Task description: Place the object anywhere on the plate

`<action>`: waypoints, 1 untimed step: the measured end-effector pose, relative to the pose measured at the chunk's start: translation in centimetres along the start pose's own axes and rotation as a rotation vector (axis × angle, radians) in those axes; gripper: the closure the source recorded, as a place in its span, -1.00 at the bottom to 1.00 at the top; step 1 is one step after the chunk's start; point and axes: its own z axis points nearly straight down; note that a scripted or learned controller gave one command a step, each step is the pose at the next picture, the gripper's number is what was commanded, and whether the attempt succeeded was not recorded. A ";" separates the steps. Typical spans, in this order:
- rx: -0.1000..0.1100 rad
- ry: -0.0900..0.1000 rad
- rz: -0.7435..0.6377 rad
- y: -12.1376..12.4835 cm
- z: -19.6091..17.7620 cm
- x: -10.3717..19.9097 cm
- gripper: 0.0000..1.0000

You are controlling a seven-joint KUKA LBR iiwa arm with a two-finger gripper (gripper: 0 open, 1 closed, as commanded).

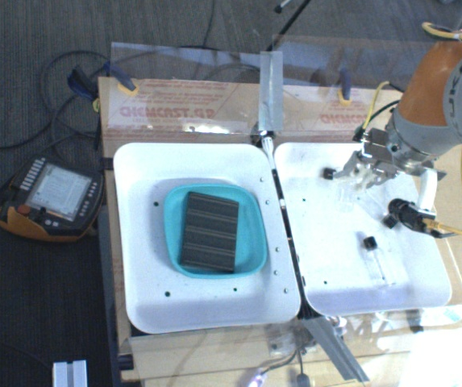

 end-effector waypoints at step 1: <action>0.000 0.000 0.000 0.0 0.0 0.0 -1.00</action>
